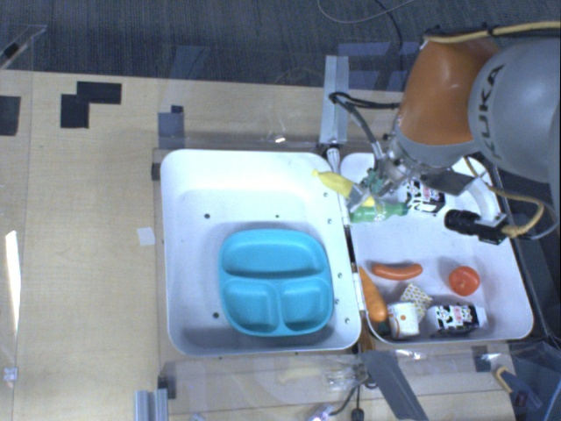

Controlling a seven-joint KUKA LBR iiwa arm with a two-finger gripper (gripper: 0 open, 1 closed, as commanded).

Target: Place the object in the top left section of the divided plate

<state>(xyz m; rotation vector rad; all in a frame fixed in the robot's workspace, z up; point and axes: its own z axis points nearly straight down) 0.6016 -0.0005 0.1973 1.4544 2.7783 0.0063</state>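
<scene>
A blue divided plate [276, 281] lies in the left bin [197, 191], with one wide section at the back and two smaller ones at the front, all bare. My gripper [379, 188] hangs over the back left corner of the right bin [517, 310], right above a green and yellow bottle-like object [377, 208]. Whether that object is held cannot be told. A yellow banana-shaped piece [333, 181] rests on the rim between the two bins, just left of the gripper.
The right bin also holds a red sausage [397, 271], a red tomato [465, 280], an orange carrot [373, 297], a small cup [404, 319], a black-and-white cow-patterned bottle [456, 317] and another cow-patterned item [426, 199] behind the gripper.
</scene>
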